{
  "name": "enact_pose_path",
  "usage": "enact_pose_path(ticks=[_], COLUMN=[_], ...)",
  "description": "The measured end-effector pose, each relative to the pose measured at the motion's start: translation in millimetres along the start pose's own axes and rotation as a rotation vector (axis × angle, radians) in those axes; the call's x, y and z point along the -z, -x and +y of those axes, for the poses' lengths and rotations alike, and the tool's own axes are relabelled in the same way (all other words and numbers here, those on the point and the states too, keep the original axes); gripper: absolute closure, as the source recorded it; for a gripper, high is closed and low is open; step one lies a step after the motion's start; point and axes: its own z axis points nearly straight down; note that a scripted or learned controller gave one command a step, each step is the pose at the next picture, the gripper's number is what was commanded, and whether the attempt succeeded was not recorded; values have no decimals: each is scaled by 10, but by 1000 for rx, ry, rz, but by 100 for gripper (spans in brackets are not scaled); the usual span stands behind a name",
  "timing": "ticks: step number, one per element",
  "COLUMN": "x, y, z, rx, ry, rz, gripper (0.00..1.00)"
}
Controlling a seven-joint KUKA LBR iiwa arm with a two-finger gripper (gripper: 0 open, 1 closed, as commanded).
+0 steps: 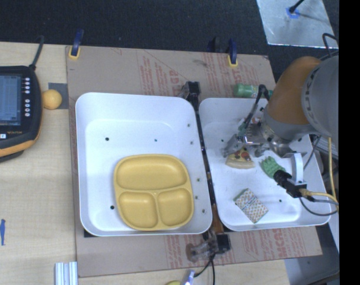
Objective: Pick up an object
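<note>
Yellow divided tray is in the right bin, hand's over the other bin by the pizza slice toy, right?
Not quite: the yellow divided tray sits in the left bin, as the camera view shows. The hand is over the right bin, by the pizza slice toy.

Pizza-slice toy (pixel 240 158) flat in right bin (pixel 227 212)

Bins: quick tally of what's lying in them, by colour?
Yellow: 1, divided tray in the left bin
Tan: 1, pizza-slice toy
Green: 1, toy
Grey patterned: 1, small block
Total: 4, three of them in the right bin
</note>
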Motion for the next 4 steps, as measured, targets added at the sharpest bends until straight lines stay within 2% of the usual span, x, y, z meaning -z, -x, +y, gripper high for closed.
enact_pose_path(ticks=[1, 2, 3, 4], x=[2, 105, 104, -6], y=[61, 66, 65, -66], z=[316, 318, 317, 109], rx=[0, 2, 3, 0], ry=[0, -1, -1, -3], rz=[1, 1, 1, 0], gripper=[0, 100, 0, 0])
